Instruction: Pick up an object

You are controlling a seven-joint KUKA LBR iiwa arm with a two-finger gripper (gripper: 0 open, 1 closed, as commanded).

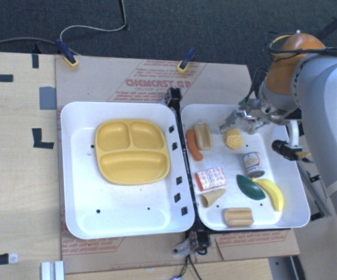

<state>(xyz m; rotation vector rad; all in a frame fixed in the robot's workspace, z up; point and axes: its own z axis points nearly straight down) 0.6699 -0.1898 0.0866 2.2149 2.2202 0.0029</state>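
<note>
Tool (238, 121), jaw state not discernible, poised just above the yellow corn piece (233, 139) in the right bin (294, 212); hot dog bun (202, 136) and carrot (193, 145) to its left, small can (253, 164) below, banana (271, 193) farther down

we see a smooth, glossy yellow plastic plate (132, 151) in a matt white plastic bin (77, 174), on rough brown cardboard (121, 80) printed red.
</note>
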